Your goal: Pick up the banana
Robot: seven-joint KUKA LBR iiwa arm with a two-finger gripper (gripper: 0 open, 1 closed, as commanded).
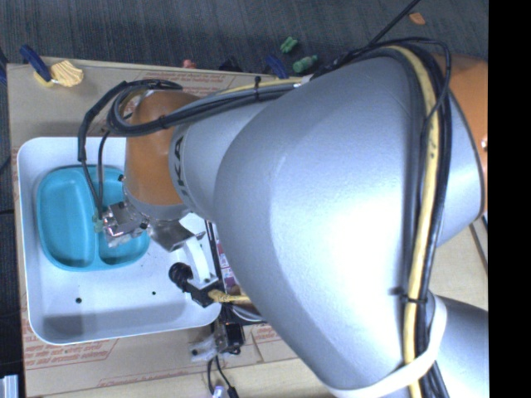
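arm (332, 214): grey bulk covers the right bin and much of the table (58, 351).
end effector (116, 226): over the left bin (41, 305), above a blue dish (70, 218); finger state cannot be told.
banana: location cannot be told.
clip (37, 63): beyond the table's far corner.

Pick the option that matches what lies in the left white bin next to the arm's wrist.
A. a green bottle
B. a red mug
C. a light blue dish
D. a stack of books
C: a light blue dish lies in the left part of the white bin, beside the arm's wrist with its orange band.
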